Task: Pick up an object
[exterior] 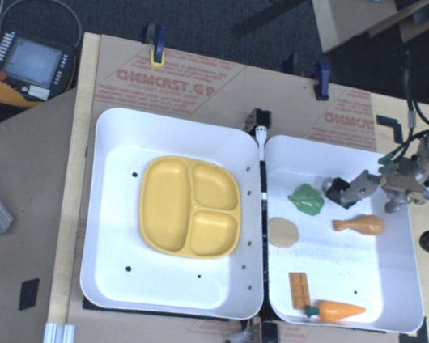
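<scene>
The right bin (pixel 392 280) holds several toy foods. A green leafy piece (pixel 307 198) lies near its upper left, and a tan round cookie (pixel 283 233) sits just below that. A brown drumstick (pixel 359 225) lies toward the right side. A brown wafer (pixel 298 288) and an orange carrot (pixel 339 311) rest by the front wall. My gripper (pixel 396 199) hangs over the bin's upper right, just above and to the right of the drumstick, and I see nothing held in it.
The left bin (pixel 107 222) carries a yellow divided plate (pixel 190 207) in its middle. A black hinge strip (pixel 261 199) runs between the bins. Blue clamps (pixel 159 42) hold the cardboard base at the back.
</scene>
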`<state>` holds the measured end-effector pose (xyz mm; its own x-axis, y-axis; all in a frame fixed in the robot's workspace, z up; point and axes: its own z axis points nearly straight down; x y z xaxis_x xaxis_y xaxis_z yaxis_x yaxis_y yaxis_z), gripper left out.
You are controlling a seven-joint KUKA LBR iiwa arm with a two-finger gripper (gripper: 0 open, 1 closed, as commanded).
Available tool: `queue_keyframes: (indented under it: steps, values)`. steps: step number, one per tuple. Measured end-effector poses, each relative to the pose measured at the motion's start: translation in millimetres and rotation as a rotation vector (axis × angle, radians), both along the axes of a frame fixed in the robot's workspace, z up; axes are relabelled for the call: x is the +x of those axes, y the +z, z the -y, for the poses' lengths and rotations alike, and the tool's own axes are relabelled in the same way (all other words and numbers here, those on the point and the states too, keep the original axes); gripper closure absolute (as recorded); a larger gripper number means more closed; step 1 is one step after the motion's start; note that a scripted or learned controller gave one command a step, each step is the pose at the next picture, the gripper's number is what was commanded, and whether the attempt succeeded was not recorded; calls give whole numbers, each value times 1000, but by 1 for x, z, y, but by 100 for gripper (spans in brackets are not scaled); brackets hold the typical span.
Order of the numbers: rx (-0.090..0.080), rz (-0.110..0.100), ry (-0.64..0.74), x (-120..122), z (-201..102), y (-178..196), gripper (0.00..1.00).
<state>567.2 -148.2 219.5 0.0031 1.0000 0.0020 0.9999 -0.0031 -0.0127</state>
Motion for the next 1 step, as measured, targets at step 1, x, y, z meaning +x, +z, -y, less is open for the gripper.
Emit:
queue_keyframes:
  steps: [1]
  values:
    - [-2,13,3,3,0,7,0]
